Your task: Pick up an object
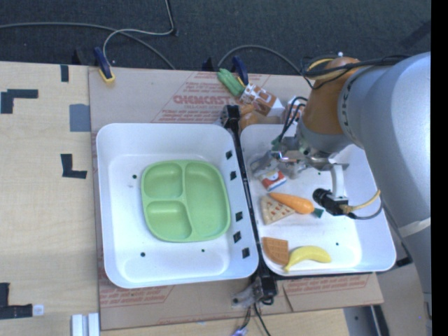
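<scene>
Banana (309,257), yellow, smooth and curved, lies at the near edge of the right bin (364,257), touching a tan waffle (276,249) with a gridded face. Just beyond sit a glossy orange carrot (294,203) with a green stub at its tip and a pale toast wedge (275,211), the two touching. Any of these would serve as the object to pick; none is lifted yet.

Farther in, a small red-and-white pack (275,181) lies directly under the pincer (274,162), which hangs low over the bin's middle. Whether the pincer is spread or closed I cannot tell, as its metal parts blur together, and nothing is clearly seen between them. I judge the step to be the approach or descent onto the pack. The next move calls for centring over that small piece, which is crowded by the toast, then closing and rising straight up.

In the left bin (115,187) rests a matte green plastic tray (186,200) with three compartments and rounded corners. Both bins are shallow white plastic set on a cardboard-covered surface (140,96). At the far edge lie a green tube-like item (232,82) and a brown box (257,101), outside the bins.
</scene>
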Available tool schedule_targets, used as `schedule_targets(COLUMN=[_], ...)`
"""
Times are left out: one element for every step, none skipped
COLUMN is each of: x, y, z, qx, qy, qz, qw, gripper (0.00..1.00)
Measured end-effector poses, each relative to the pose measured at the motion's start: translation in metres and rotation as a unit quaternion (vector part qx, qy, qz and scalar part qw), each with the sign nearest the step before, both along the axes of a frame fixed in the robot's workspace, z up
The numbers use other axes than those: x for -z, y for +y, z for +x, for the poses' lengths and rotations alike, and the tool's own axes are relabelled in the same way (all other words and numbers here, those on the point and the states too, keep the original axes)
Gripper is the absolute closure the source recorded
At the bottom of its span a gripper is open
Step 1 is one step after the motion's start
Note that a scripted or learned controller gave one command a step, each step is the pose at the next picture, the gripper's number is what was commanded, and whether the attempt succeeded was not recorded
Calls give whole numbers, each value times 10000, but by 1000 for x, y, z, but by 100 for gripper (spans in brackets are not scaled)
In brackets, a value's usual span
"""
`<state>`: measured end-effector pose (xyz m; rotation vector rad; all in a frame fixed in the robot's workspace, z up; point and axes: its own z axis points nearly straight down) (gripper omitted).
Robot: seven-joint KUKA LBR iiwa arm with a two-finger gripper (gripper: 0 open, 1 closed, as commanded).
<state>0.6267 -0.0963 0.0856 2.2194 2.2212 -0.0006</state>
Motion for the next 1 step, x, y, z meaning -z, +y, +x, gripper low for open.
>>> schedule_targets(x=[-9], y=[0], z=[0], qx=[-4], qy=[-3], qz=[-2], qw=[10000], gripper=[100])
